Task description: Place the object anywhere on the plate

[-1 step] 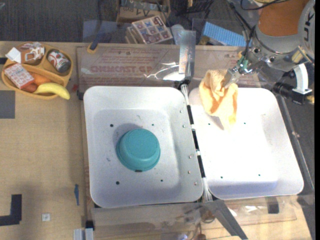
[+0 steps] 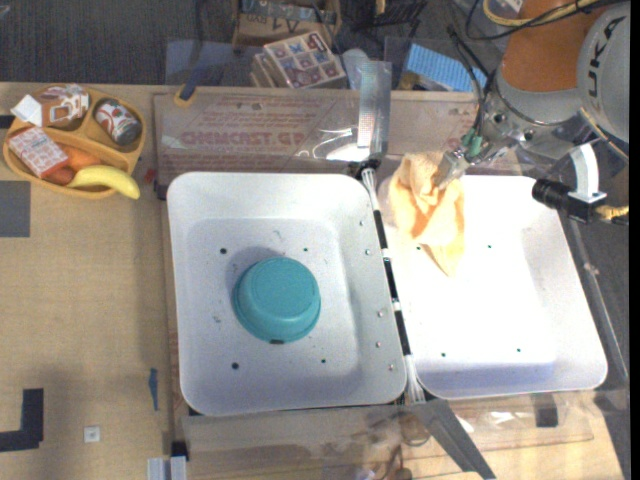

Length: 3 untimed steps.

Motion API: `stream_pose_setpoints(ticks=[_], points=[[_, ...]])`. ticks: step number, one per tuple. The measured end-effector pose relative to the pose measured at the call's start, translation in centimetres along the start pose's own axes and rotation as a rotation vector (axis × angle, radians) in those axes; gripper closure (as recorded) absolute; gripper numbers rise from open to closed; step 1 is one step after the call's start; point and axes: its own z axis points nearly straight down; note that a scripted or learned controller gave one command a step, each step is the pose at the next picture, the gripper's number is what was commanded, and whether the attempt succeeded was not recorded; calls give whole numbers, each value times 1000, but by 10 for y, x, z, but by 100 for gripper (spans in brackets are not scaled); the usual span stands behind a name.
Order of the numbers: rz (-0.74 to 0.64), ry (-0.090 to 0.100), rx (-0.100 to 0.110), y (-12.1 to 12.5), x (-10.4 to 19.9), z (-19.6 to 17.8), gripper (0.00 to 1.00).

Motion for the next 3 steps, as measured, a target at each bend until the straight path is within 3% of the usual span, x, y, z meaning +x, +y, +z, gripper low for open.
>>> stream_pose_setpoints(ticks=[2,3], points=[[-797,-2,-3,13,94,2,100],[-1043,-1,-4,27,146,7,100]])
